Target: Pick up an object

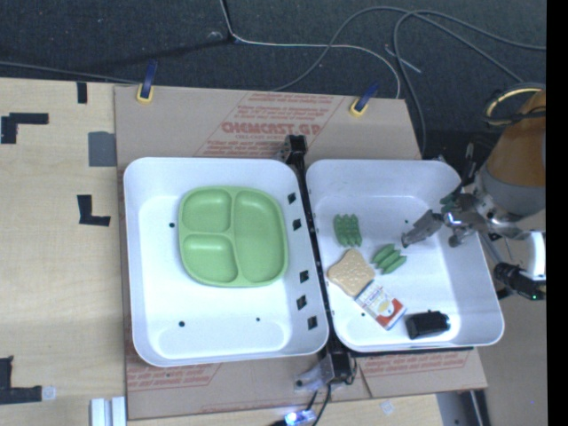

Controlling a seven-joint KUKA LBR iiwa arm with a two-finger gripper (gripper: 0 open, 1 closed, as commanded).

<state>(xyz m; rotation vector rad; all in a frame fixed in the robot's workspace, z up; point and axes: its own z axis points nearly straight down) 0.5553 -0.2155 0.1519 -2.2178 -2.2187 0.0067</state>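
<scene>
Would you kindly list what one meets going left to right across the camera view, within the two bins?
Green divided plastic plate → ridged green toy piece → small green pods → black block → the arm's gripper.

My arm reached in from three o'clock, its orange band (519, 153) highest at the right edge and the grey wrist (497, 204) below it, angled down toward nine o'clock. My gripper (415, 234) stretched out from the wrist, slanting toward eight o'clock, with its dark fingers (426, 225) drawn to a narrow tip. At that slant I could not tell whether the fingers were parted or closed. Nothing showed between them. A white fitting (535, 257) sat at four o'clock from the wrist.
</scene>
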